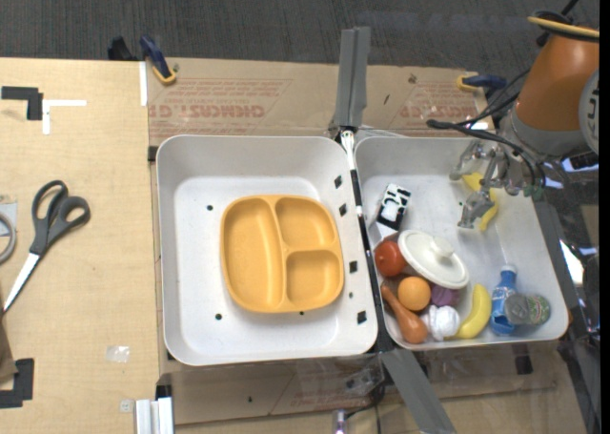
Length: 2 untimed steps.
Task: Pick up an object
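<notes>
End effector [474, 205], grip state unclear, hangs over the right bin [548, 327]; cardboard [250, 103] lettering is illegible.

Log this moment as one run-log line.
pincer low over right bin, beside yellow piece | grasp unconfirmed | toy pile near corner | yellow tray in left bin

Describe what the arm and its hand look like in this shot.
The arm comes in from the right as a rounded grey body with a broad orange band above the wrist. Thin black cables loop around the wrist and trail toward the upper right. The hand is a small metallic silver-grey assembly with slim fingers, above the right bin. No markings are legible.
</notes>
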Tool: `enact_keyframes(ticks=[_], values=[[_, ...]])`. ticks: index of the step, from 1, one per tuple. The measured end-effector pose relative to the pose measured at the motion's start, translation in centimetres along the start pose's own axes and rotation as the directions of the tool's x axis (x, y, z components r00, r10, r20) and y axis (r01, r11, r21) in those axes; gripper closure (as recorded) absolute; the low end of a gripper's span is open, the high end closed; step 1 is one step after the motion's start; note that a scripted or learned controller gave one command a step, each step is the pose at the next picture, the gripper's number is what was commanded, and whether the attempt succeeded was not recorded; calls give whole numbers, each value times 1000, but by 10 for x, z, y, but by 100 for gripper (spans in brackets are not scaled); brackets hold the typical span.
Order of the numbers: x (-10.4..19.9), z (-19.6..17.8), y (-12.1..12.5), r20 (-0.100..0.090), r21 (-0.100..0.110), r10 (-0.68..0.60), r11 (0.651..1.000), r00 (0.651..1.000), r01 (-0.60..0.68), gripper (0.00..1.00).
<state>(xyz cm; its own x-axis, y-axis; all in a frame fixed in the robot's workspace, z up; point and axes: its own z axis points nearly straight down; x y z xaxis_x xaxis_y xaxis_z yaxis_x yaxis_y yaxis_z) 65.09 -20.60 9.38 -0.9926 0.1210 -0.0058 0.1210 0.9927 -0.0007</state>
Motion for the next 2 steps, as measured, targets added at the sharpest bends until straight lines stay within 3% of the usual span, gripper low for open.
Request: enact_keyframes(ticks=[1, 2], values=[[-2, -11, 2, 7, 1, -3, 1000, 1000, 3, 100], [76, 0, 72, -1, -1, 109, 994, 994, -109, 100]])
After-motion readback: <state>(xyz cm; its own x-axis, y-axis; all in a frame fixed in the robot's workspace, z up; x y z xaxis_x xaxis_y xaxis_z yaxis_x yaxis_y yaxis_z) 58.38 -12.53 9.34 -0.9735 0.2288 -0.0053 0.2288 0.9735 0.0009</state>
